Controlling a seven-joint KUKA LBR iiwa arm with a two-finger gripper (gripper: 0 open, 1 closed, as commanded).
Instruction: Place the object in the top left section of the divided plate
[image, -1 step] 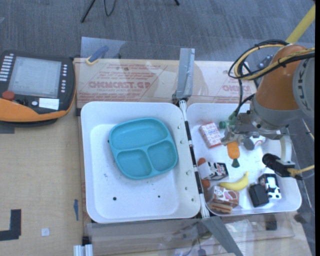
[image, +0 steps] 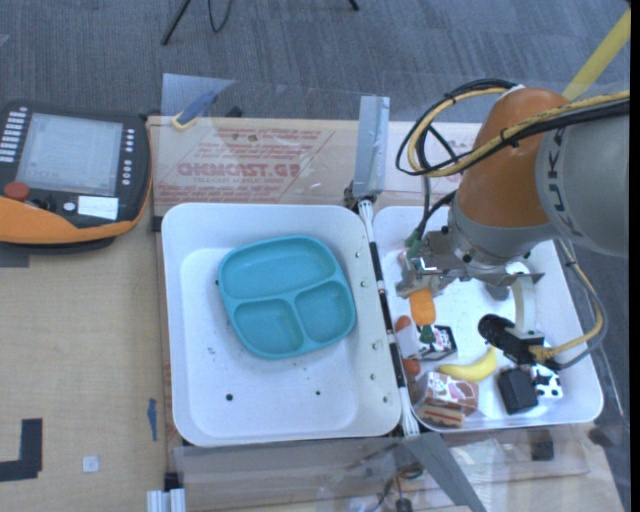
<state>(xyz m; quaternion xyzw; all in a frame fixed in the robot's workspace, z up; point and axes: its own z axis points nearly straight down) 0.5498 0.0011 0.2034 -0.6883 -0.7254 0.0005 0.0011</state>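
Toy food (image: 455, 385) crowds the right bin's (image: 585, 385) near corner. Above it the claw (image: 422, 290) seems to pinch an orange carrot (image: 424, 307), lifted for carrying left to the blue plate (image: 287, 296).

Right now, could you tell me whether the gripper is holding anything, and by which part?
It cannot be told. The gripper sits directly above an orange carrot-like toy in the right bin, but whether it grips the toy is unclear.
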